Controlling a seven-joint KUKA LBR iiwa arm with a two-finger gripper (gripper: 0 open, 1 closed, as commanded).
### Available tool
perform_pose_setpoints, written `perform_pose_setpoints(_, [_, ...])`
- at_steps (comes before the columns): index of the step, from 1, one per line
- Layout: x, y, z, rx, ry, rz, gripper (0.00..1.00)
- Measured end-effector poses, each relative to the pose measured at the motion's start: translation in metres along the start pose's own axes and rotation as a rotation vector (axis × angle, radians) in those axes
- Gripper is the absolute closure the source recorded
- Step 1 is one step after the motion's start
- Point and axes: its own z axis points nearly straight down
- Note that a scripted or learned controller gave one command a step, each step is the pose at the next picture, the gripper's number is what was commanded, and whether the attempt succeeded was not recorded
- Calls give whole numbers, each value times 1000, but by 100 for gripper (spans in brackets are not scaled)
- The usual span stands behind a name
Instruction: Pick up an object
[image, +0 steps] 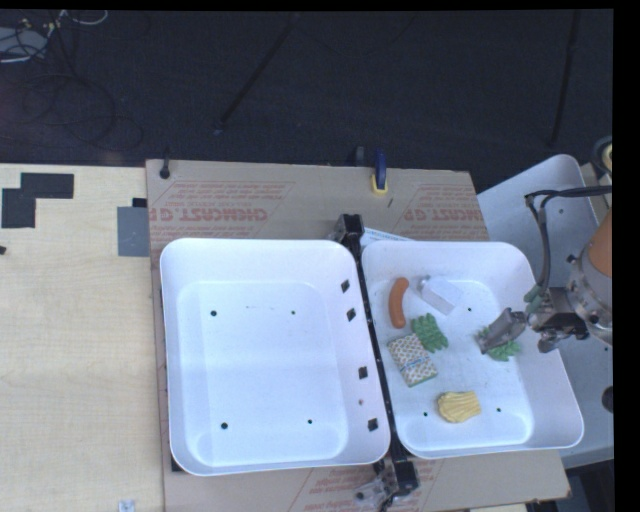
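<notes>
The right bin holds several small objects. An orange sausage-shaped piece lies near its left wall, with a pale clear item beside it. Below them are a green leafy piece, a checkered block and a yellow piece. My gripper reaches in from the right, low over the bin's right half. A second small green piece shows just under its tip, partly hidden by it. I cannot tell whether that piece is touched or held.
The left bin stands next to the right one, with a black clip strip along their shared wall. Both rest on a cardboard sheet on the bench. Cables hang near the arm at the right.
</notes>
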Motion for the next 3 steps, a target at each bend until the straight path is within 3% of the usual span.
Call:
perform_pose_setpoints(1, [-36, 140, -58, -16, -7, -6, 0])
perform_pose_setpoints(2, [-32, 62, -10, 7, 2, 2, 0])
perform_pose_setpoints(3, [-23, 167, -266, -20, -7, -6, 0])
